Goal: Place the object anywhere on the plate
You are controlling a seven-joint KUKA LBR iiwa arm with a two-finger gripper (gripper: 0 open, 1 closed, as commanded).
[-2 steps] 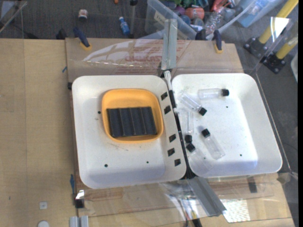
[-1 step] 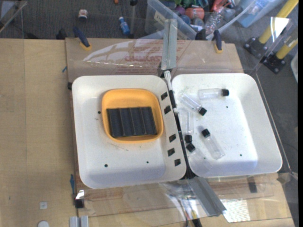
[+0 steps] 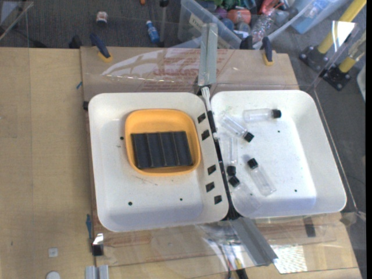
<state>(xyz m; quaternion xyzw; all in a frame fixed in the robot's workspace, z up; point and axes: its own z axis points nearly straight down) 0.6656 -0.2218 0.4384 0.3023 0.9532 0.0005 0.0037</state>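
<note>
A dark ribbed block (image 3: 161, 150) lies flat in the hollow of the yellow plate (image 3: 163, 117), inside its rim, and the plate sits in the left white bin (image 3: 110, 196). In the right white bin (image 3: 302, 156), well apart from the plate, several clear vials with black caps (image 3: 260, 115) lie scattered near the divider. Both bins rest on the wooden worktop (image 3: 40, 156).

Clear storage tub (image 3: 273, 7) of colourful toys behind bench; blue-handled clamps (image 3: 100, 46) on bench's far edge
</note>
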